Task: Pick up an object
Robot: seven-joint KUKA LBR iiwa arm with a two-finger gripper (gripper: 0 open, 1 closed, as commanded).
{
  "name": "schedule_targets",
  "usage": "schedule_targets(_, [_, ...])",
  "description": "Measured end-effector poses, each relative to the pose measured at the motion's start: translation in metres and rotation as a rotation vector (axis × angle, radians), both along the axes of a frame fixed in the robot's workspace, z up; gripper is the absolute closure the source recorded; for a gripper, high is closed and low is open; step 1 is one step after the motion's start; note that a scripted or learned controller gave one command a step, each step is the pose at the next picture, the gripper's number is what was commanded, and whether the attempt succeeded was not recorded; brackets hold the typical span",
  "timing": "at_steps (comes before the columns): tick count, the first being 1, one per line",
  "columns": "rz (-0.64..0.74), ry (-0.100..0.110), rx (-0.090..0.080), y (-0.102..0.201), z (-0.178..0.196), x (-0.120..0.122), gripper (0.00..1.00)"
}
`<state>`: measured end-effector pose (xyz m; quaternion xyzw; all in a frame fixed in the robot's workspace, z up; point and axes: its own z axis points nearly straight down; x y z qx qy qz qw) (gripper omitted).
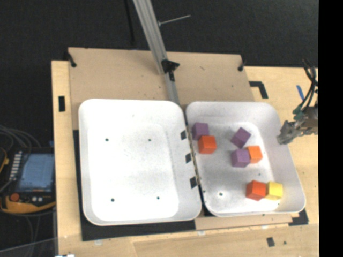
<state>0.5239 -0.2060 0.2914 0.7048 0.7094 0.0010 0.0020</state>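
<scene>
The right white bin [270, 114] holds several small cubes. A purple cube [200, 129] touches an orange cube [207, 144] near the bin's left wall. Another purple cube [241, 137] lies tilted at the centre. Below it, a third purple cube [240, 158] sits against an orange cube [255, 153]. Near the front right corner a red-orange cube [256, 190] stands beside a yellow cube [275, 190]. My gripper [285, 134] hangs at the bin's right rim, apart from every cube, with nothing seen in it.
The left white bin [128, 159] lies beside the right one, joined by black clips [188, 157]. A slanted metal pole [155, 36] rises behind the bins. A blue-screened device [32, 174] with cables sits off the bench at the left.
</scene>
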Motion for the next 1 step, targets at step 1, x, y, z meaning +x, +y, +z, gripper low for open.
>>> schedule_targets(1, [0.0, 0.001, 0.0, 0.0459, 0.0021, -0.0042, 1.0])
